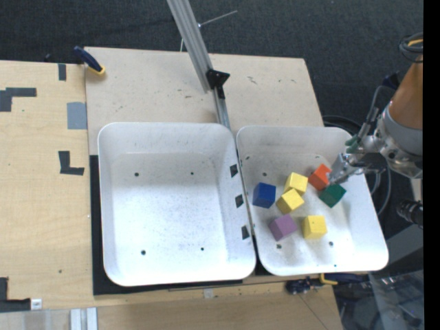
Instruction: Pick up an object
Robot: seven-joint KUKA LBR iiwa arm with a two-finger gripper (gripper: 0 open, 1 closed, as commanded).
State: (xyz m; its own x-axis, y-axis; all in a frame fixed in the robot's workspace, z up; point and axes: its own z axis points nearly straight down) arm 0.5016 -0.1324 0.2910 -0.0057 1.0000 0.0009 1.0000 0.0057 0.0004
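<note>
The right bin [357, 253] holds several small cubes. An orange cube [318, 177] and a green cube [333, 196] lie at the right, close together. Two yellow cubes [293, 191] sit in the middle, a blue cube [264, 195] to their left, a purple cube [282, 226] below, and a third yellow cube [315, 226] beside it. My gripper [339, 172] reaches in from the right and hangs just over the gap between the orange and green cubes. Nothing is seen between its fingers.
The left bin [110, 184] stands beside the right one, sharing a middle rim. A slanted metal rail [196, 40] runs from the top down to the bins' junction. The arm's grey body and cables [399, 136] crowd the right bin's far right edge.
</note>
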